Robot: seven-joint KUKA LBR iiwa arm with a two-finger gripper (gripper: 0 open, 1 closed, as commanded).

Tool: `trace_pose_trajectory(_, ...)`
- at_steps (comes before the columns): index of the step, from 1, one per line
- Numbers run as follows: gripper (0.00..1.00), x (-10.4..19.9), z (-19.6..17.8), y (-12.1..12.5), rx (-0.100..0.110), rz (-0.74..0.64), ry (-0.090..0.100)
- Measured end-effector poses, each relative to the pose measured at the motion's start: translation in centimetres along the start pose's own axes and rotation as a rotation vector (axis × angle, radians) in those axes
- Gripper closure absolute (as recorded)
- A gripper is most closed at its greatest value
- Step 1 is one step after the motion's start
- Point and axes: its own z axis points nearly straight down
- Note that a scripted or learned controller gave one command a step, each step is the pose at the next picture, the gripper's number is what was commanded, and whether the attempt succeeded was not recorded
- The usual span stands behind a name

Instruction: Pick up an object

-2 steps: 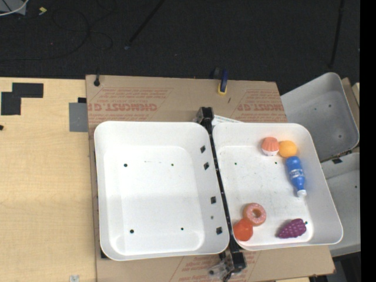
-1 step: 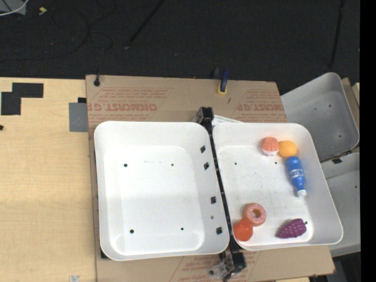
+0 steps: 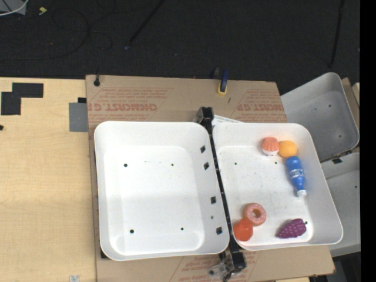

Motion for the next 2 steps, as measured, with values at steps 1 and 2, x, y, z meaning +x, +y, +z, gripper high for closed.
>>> trace_pose_trajectory(1, 1.0, 0.0, 0.0, 0.0, 0.0, 0.0, 0.0)
trace_pose_trajectory(2, 1.0, 0.0, 0.0, 0.0, 0.0, -0.001, 0.0)
